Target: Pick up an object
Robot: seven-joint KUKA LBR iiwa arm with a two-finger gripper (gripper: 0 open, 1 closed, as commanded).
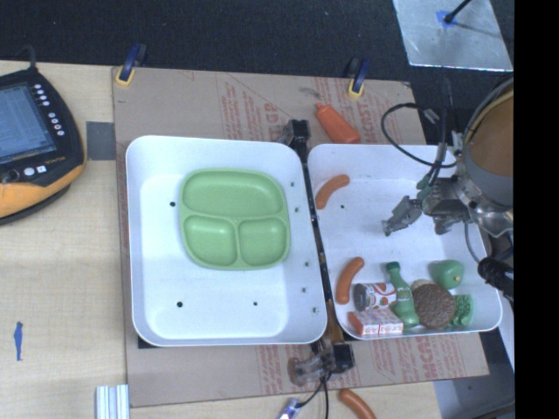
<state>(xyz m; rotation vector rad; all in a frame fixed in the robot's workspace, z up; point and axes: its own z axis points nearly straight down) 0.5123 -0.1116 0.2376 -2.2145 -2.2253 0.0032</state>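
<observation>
My gripper (421, 220) hovers over the middle right of the right bin (367, 168), its two grey fingers spread open with nothing between them. Below it, along the bin's front edge, lie a green pepper (448, 273), a brown round patty (434, 304), a green bottle (400, 291), a red and white can (376, 297) and a small red box (376, 325). One orange sausage (349, 279) rests left of the can. Another sausage (331, 190) sits near the bin's back left corner.
The left bin (157, 312) holds a green divided plate (236, 218). An orange carrot (336, 123) lies on the cardboard behind the right bin, and a sausage (358, 401) lies in front of it. A teach pendant (31, 147) rests at the far left.
</observation>
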